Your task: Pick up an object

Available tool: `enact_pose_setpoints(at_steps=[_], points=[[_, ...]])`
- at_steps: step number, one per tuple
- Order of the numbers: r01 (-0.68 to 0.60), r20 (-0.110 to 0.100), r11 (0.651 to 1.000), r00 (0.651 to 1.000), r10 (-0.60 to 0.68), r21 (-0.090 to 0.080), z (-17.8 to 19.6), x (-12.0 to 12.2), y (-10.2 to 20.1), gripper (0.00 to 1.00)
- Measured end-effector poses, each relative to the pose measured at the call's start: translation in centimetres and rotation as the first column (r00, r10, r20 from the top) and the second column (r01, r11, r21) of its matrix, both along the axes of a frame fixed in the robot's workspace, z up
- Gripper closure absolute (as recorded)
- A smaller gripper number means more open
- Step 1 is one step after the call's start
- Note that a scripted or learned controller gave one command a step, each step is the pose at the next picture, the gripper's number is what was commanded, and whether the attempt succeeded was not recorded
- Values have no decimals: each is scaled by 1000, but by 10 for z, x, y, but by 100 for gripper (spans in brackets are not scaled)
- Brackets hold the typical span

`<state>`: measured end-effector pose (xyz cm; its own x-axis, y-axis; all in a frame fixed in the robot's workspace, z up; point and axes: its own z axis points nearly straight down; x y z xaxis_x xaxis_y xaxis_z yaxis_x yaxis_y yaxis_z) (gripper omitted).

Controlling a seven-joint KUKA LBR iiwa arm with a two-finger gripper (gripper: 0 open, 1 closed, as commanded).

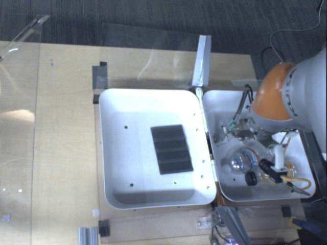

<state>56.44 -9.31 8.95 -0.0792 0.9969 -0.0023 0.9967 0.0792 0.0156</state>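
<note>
In the right bin (222,185), clutter (255,165) lies below the end effector (239,131), grip unclear.

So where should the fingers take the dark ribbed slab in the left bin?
The dark ribbed slab lies flat and alone in the left bin, slightly turned. Probably best from straight above, fingers closing across its shorter width at mid-length, since both long edges are free.

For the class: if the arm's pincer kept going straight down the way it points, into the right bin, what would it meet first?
Probably the clear plastic bottle lying in the right bin, just below the pincer. Depth is hard to judge from above, so it could instead touch bare bin floor beside it.
</note>
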Motion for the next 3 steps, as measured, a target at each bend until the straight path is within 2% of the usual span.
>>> enact_pose_setpoints(at_steps=[1, 2, 3], points=[[-67, 5, 998, 998, 67, -5, 1, -63, -61, 0], [93, -1, 996, 996, -93, 0, 0, -46, -54, 0], [88, 7, 996, 996, -88, 1, 12, -43, -52, 100]])
